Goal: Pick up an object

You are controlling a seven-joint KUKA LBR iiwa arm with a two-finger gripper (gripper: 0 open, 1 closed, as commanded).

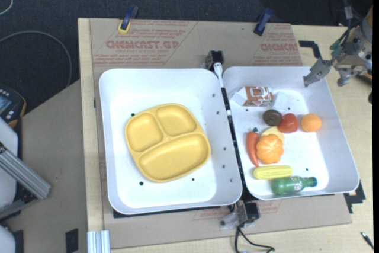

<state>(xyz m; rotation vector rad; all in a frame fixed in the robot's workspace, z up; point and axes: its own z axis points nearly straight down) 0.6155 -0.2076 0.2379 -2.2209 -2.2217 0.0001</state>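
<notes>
- Camera view: my gripper (329,71) hangs above the right bin's (340,145) far right corner, fingers spread apart, nothing between them.
- Right bin: carrot (253,147), orange pumpkin (270,149), corn cob (272,172), green bottle (292,185), tomato (288,123), orange (311,122).
- Left bin (112,127): yellow divided plate (167,141).

A grey metal end effector (329,70) with thin fingers, cables trailing above it.

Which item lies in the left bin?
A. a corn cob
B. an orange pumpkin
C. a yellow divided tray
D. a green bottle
C: the yellow divided tray lies in the left bin, while the toy foods sit in the right bin.
</notes>
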